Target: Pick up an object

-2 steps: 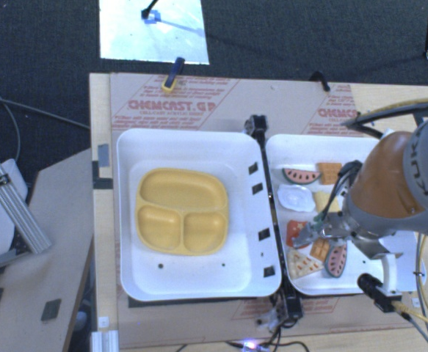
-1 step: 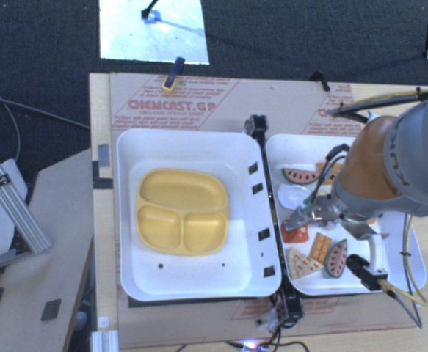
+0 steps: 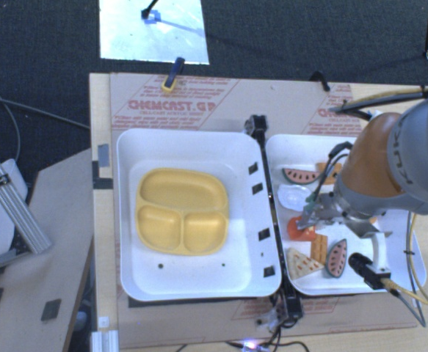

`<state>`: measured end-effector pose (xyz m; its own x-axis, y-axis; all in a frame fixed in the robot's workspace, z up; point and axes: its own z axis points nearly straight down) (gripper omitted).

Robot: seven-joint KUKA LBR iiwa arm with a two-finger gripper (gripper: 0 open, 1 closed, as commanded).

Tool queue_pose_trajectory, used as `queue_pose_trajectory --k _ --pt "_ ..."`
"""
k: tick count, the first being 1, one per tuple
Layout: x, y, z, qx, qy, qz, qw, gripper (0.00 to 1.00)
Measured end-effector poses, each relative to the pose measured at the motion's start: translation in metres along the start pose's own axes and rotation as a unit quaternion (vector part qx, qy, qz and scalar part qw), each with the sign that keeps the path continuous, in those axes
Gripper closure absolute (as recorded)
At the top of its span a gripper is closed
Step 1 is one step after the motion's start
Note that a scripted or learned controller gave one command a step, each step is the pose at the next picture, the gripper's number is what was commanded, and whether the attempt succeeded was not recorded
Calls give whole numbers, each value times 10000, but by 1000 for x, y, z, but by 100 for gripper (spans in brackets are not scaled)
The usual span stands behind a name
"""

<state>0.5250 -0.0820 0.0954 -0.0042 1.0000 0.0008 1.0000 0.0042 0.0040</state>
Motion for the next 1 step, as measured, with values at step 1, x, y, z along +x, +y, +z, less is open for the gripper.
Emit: queue_pose_trajectory --k 1 --pt "71 41 -95 -45 11 -44 10000 100"
